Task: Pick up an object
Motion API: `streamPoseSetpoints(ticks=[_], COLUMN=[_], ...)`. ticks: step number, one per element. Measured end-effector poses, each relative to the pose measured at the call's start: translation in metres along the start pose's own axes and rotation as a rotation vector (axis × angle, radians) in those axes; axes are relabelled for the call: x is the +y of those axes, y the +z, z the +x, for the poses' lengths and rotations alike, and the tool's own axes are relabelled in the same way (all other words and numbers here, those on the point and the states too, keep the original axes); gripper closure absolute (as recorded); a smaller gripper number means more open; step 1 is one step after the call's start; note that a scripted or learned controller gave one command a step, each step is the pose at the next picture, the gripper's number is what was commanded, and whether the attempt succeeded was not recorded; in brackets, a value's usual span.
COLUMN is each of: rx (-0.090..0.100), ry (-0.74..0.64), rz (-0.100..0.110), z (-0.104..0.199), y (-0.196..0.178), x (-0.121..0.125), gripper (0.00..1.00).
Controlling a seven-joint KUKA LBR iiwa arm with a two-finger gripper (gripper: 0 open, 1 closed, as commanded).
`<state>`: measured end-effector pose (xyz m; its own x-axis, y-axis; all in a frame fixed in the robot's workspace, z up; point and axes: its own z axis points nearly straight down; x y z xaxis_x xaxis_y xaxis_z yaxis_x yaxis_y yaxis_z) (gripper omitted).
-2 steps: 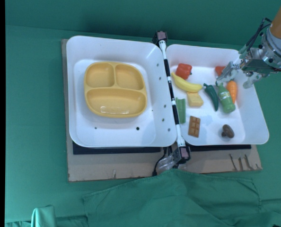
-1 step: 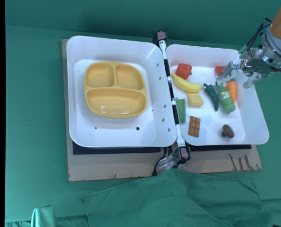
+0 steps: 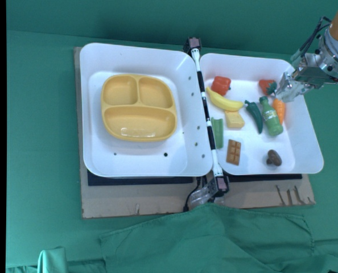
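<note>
In the left bin (image 3: 95,152) a yellow divided plate (image 3: 139,107) sits centred. The right bin (image 3: 305,147) holds small toy foods. The gripper (image 3: 284,91) hangs over its far right corner, jaw state not discernible, just beside the green bottle (image 3: 271,116). Judged light, rigid, slippery plastic; best taken across its narrow body, mid-length.

- No text, brand, number or sign can be read anywhere.
- The green bottle (image 3: 271,118), at about three o'clock in the right bin (image 3: 305,152), carries a pale label, too small and blurred to make out.
- The yellow divided plate (image 3: 139,107) in the left bin (image 3: 95,152) is unmarked.
</note>
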<state>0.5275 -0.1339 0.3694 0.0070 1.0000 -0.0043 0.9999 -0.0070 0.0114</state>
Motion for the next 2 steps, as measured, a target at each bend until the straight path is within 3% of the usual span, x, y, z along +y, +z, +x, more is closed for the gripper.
streamPoseSetpoints(ticks=[1,2], rx=[-0.001,-0.002], ry=[-0.005,-0.001], rz=[0.001,0.003], z=[-0.015,-0.055], y=[-0.026,-0.024], x=[0.064,0.108], gripper=[1.0,1.0])
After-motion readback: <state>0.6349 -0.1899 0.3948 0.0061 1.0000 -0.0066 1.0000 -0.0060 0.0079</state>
